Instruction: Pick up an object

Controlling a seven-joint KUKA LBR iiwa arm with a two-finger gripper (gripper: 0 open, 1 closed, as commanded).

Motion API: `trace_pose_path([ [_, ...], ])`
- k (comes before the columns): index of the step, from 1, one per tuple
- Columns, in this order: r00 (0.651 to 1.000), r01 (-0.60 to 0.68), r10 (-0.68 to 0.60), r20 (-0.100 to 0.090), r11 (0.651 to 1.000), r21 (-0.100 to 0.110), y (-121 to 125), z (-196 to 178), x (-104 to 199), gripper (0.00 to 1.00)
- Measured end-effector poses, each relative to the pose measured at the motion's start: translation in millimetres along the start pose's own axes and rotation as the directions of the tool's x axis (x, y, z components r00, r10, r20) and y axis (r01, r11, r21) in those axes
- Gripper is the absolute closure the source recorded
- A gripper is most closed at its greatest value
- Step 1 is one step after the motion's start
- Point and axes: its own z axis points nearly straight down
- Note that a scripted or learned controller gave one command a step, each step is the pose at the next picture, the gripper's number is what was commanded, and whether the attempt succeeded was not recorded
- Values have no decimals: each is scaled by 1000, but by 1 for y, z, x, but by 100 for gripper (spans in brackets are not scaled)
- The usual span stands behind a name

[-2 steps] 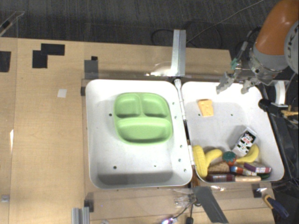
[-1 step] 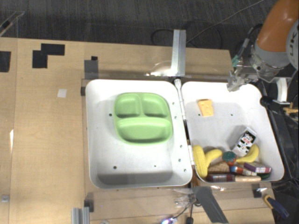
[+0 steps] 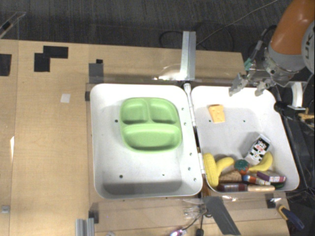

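Observation:
My gripper (image 3: 247, 86) hangs over the back edge of the right bin (image 3: 236, 132), open, with nothing between its two fingers. An orange cheese-like block (image 3: 216, 113) lies in the bin's back left part, down and left of the gripper. Along the front of the bin sit a yellow corn cob (image 3: 210, 168), a banana (image 3: 225, 163), a white patterned box (image 3: 258, 149), a second yellow piece (image 3: 265, 162), a small round teal-and-brown item (image 3: 241, 165) and a few dark tube-like items (image 3: 251, 182).
The left bin (image 3: 106, 146) holds a green divided plate (image 3: 149, 123). A metal post (image 3: 189, 55) stands behind the divider between the bins. Cables run at the far right by the arm.

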Motion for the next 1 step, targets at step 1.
trace_pose_path([
  [1, 985, 174, -174, -2, 985, 4, 16, 124, 22, 0],
])
